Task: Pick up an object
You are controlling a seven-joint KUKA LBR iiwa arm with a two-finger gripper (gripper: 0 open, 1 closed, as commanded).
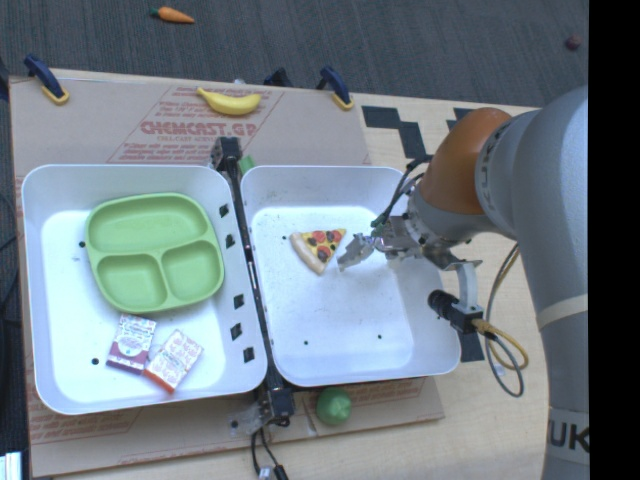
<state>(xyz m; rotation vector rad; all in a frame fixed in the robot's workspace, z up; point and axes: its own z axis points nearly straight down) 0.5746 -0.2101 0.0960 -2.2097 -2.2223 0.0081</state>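
Observation:
A toy pizza slice (318, 245) lies flat in the upper middle of the right bin (340, 353). My gripper (354, 252) hangs low over that bin just to the right of the slice, its fingertips pointing left toward the slice's edge. Nothing shows between the fingers. The left bin (50, 368) holds a green divided plate (153, 251) and two small snack packets (132, 343) (174, 359) near its front.
A toy banana (230, 99) lies on the cardboard behind the bins. A green ball (334, 405) sits in front of the right bin. A toy carrot (174, 14) lies on the floor at the far back. The arm's bulk covers the right bin's right wall.

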